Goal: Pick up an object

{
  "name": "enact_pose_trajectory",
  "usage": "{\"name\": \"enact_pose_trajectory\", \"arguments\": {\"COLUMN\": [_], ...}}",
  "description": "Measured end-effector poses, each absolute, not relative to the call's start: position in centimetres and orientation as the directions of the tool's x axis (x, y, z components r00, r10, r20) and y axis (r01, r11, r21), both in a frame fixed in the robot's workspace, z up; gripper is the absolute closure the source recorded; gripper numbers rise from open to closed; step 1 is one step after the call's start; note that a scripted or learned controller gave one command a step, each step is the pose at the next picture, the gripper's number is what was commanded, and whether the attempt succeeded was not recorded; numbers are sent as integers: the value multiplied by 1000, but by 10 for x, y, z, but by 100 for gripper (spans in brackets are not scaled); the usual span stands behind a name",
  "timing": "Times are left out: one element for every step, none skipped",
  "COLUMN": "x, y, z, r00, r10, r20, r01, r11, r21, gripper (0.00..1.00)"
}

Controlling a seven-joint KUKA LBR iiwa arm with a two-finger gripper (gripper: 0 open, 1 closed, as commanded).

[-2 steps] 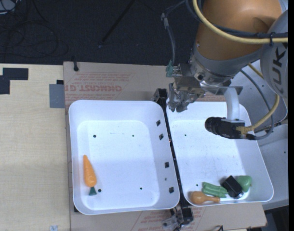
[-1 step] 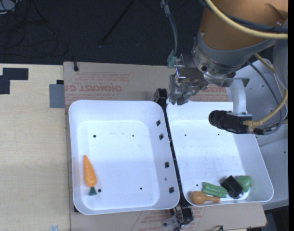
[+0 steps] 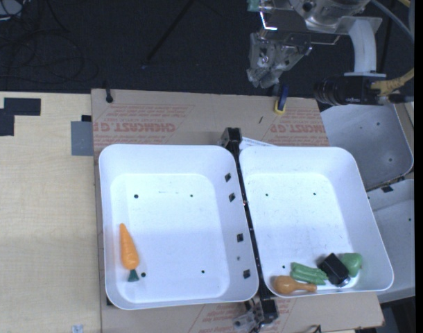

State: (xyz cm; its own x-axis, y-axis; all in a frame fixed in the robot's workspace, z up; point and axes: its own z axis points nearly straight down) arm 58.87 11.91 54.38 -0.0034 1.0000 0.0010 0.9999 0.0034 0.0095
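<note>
the gripper (image 3: pixel 269 71) is hanging high above the far edge of the bench, its grip state unreadable from here, while the carrot (image 3: pixel 129 249) is lying alone in the left bin (image 3: pixel 163 159), so descending squarely across its narrow width looks the wisest approach.

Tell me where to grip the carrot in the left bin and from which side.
Probably grip the carrot across its thick orange middle, coming straight down. It lies flat, lengthwise along the left bin wall, so the fingers should close across its narrow width.
</note>
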Motion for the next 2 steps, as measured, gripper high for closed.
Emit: {"name": "enact_pose_trajectory", "arguments": {"x": [607,570], "y": [21,-63], "z": [379,367], "r00": [10,8], "r10": [1000,1000], "r20": [-5,-2], "r01": [1000,1000], "r11": [-10,-8], "r21": [-19,-7], "gripper": [100,100]}}
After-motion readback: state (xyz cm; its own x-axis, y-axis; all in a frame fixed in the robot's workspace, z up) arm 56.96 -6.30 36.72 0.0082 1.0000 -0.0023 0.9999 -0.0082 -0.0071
